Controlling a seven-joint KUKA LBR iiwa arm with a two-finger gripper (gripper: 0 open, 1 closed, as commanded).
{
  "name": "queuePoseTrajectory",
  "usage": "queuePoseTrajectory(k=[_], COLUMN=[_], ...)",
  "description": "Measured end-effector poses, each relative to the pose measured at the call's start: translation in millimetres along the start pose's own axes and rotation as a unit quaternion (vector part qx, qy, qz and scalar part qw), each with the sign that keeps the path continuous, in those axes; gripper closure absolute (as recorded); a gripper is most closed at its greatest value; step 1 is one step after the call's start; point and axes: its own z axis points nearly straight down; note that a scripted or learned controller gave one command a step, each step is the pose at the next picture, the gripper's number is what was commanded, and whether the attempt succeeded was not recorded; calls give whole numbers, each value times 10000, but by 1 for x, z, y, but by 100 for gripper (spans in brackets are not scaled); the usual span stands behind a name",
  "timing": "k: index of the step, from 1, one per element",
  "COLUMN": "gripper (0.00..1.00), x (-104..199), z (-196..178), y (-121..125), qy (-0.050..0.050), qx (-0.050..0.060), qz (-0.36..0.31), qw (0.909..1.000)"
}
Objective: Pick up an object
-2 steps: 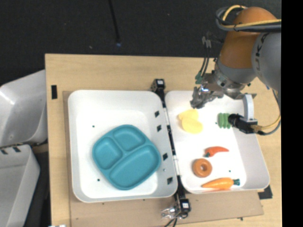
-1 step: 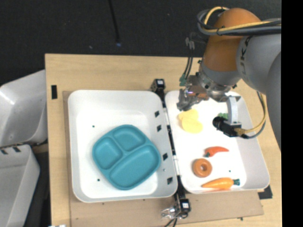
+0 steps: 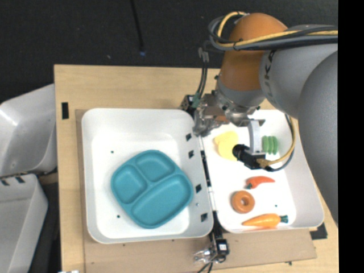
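The pincer (image 3: 211, 120) hangs low at the right bin's (image 3: 304, 203) far-left corner, just beside the yellow toy (image 3: 226, 144); I cannot tell its opening. This looks like the descent to grasp. Next it must settle squarely over the toy before closing.

No readable text, labels or numbers anywhere.

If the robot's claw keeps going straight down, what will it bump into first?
Probably the yellow toy in the right bin. The claw hangs just above it, pointing down, though from this slanted view its exact height is hard to judge.
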Motion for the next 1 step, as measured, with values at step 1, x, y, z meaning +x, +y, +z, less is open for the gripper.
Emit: queuePoseTrajectory(k=[1], gripper=[100], x=[57], z=[-11], y=[2], qy=[2], qx=[-11], qz=[-8], qw=[10000])
